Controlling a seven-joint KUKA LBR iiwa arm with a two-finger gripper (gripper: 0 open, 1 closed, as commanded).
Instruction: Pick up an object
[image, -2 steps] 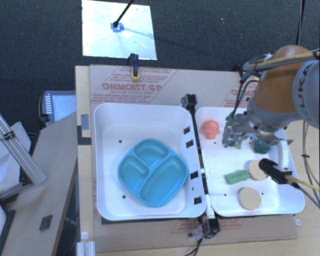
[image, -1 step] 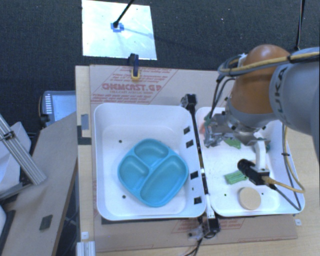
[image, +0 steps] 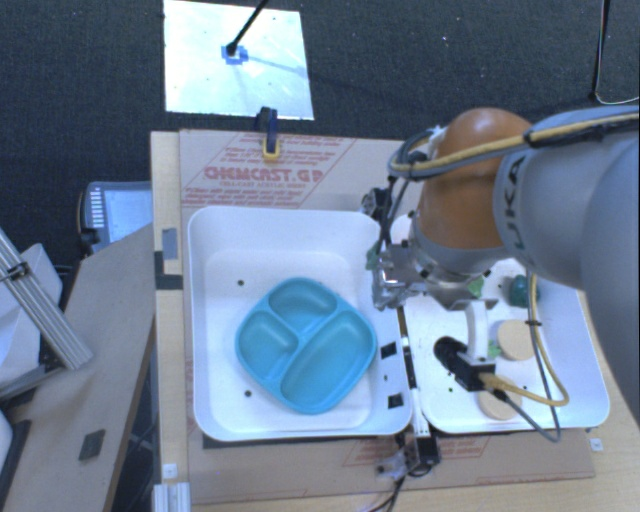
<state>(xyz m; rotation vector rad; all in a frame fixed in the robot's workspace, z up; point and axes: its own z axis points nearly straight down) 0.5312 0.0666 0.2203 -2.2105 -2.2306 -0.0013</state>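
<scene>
The gripper (image: 388, 288) is hovering at the left bin's (image: 222, 262) right wall; whether it is open or closed, I cannot tell. The blue plate (image: 305, 345) is lying flat in that bin, probably light, stiff and slick, best taken by its rim.

Plate (image: 305, 345) in left bin (image: 232, 250)

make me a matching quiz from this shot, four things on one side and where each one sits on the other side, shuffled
Things:
1. blue divided plate
2. tan disc
3. orange band
4. yellow clamp

Places:
A. in the right bin
B. on the arm, above the wrist
C. in the left bin
D. at the far edge of the cardboard

Pairs: 1-C, 2-A, 3-B, 4-D
</scene>
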